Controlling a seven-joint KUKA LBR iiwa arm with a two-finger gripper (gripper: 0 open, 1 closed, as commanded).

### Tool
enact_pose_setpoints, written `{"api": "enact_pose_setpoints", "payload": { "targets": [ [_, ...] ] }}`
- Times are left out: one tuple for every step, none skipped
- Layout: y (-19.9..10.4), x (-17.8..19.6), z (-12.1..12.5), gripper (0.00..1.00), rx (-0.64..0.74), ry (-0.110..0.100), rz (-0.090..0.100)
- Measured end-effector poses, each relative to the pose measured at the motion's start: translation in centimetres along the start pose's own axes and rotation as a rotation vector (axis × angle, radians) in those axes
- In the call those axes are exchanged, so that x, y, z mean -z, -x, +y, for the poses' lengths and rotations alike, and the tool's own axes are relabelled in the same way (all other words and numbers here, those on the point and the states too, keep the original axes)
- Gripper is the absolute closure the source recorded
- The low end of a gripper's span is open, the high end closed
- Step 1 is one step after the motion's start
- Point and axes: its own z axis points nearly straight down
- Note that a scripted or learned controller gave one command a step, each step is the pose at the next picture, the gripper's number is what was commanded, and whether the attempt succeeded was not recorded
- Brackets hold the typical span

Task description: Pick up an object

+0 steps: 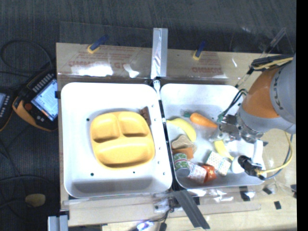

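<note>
Camera view: hand grip state unclear; glossy yellow compartment tray, smooth orange carrot.

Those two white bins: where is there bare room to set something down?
In the left white bin, bare floor rings the yellow divided plastic tray. In the right white bin, only the far strip above the orange carrot is bare; its near half is crowded.

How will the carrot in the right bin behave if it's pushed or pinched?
The carrot is tapered and round-bodied, lying flat on the right bin floor, so a side push would probably roll it in an arc. Its smooth, glossy skin looks like rigid toy plastic: likely light and apt to slip from a pinch. The banana beside it may stop a leftward roll.
</note>
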Motion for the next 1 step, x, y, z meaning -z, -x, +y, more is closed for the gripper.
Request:
{"api": "enact_pose_setpoints", "payload": {
  "targets": [
    [-4.66, 9.95, 0.53, 1.00, -0.132, -0.012, -0.005]
  ]
}}
